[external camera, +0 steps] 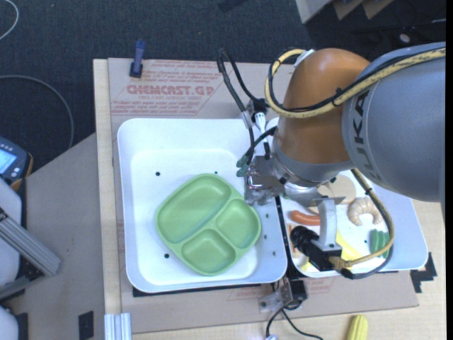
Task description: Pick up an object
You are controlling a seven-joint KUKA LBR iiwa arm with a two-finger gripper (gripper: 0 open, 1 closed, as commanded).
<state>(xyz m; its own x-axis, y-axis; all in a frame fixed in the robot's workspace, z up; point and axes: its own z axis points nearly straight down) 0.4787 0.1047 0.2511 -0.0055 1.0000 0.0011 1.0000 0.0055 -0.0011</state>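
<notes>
A green divided plate [207,222] lies in the left white bin [134,161], towards its front right. My gripper [259,184] hangs over the wall between the two bins, just past the plate's far right corner, and its tip is lost among cables and metal parts. The right bin [414,246] holds an orange-red sausage-shaped piece [306,217], a pale beige curled piece [362,209], a green piece [379,241] and a yellow piece [347,246]. The arm's orange band and grey body cover most of that bin.
A cardboard sheet with red print [170,87] lies under the bins. A blue clip [137,58] sits at its far left corner. A yellow object [357,326] lies off the bench at the front right.
</notes>
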